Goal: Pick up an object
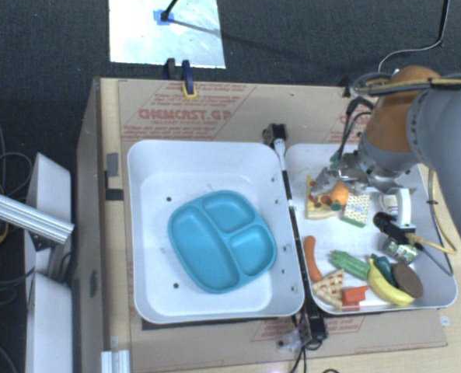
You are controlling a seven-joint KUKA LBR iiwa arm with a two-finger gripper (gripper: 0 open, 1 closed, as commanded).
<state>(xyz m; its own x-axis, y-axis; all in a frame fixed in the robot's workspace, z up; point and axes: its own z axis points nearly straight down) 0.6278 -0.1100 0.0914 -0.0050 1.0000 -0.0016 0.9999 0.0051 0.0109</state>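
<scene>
claw [340, 179] | in right bin [445, 290] | over orange toy [337, 196] | opening: cannot tell

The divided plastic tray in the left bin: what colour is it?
Light blue. The divided plastic tray in the left white bin shows plainly in the camera view.

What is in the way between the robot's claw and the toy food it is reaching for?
Nothing visible. The gripper is low in the right bin, right at the orange piece on the pizza slice. Other toys, like the green patterned block, lie beside them, not between.
</scene>
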